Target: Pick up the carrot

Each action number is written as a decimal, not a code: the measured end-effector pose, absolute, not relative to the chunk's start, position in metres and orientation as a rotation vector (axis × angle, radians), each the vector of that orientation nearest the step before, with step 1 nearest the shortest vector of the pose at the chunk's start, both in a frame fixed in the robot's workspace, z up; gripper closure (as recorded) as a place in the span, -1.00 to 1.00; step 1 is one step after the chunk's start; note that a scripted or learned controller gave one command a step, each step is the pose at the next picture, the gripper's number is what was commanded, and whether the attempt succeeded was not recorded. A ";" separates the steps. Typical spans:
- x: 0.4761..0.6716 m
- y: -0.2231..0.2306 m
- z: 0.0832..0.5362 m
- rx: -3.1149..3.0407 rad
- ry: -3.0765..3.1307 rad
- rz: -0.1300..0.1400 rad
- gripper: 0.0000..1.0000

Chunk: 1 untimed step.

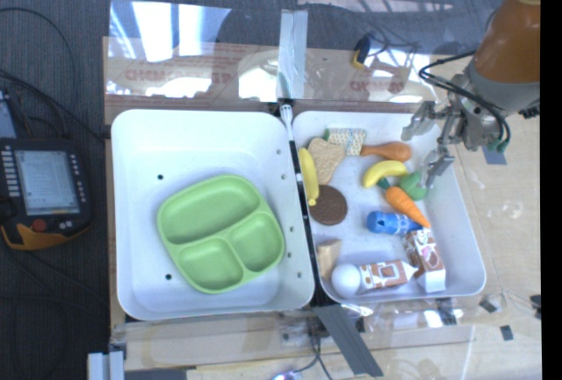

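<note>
I see the carrot [407, 202] lying in the right bin [465, 260], slanted, its green top up toward the small banana [384, 171] just beside it. A blue toy [385, 223] sits just below-left of the carrot. My gripper [436, 141] hangs above-right of the carrot, fingers spread apart, holding nothing.
</note>
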State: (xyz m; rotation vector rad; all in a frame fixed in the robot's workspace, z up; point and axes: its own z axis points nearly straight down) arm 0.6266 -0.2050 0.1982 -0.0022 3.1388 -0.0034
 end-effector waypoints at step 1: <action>0.586 -0.221 0.095 -0.231 3.128 -0.004 -1.00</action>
